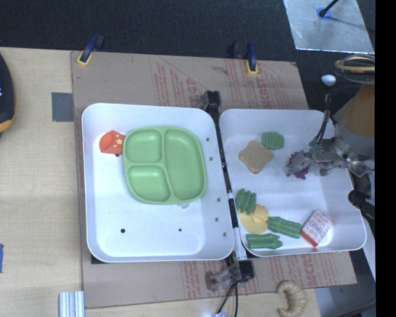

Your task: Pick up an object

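Under the gripper (pixel 302 164), in the right bin (pixel 287 121), we see a small purple-grey object (pixel 298 168), too blurred to name. It sits in the bin's upper right part, just beside the fingertips and slightly below-left of them in the camera view. We cannot tell whether the jaws are wide, narrow or closed on it; the tips merge with the object at this resolution.

Key relation: the object lies at or directly under the tips, not off to a side, so we judge any coming move as mostly vertical, little lateral correction. Its long axis is not readable.

Next nearest: tan toy bread slice (pixel 255 156) to the left, apart from the tips, and the green ridged piece (pixel 272 139) above that. Further down the bin: green beans (pixel 245 200), yellow piece (pixel 253 220), green pods (pixel 284 226), red-and-white packet (pixel 317 227), all well apart from the gripper.

Left bin (pixel 99 197) holds the green divided plate (pixel 165 164) and a red item (pixel 111 142); both are far across the divider.
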Action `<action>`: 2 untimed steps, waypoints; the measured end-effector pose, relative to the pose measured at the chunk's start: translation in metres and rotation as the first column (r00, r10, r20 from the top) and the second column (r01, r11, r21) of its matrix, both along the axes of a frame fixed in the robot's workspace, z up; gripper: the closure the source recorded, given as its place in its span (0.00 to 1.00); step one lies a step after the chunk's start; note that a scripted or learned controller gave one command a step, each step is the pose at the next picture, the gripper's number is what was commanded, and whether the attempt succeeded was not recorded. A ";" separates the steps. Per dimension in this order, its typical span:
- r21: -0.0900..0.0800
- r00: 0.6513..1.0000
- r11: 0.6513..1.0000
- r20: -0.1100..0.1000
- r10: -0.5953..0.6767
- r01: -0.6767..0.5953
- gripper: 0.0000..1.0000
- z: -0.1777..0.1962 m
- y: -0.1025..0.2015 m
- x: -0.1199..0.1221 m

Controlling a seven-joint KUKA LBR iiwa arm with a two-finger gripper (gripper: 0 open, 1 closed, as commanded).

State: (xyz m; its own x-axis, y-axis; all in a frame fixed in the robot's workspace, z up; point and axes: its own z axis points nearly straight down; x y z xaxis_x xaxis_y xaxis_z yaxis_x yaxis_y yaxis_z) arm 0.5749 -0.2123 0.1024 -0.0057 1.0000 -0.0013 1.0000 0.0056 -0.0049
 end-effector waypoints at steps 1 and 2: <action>0.001 1.000 1.000 0.007 0.001 -0.001 0.00 -0.010 0.005 0.061; 0.002 1.000 1.000 -0.003 -0.002 0.002 0.00 -0.011 0.000 0.019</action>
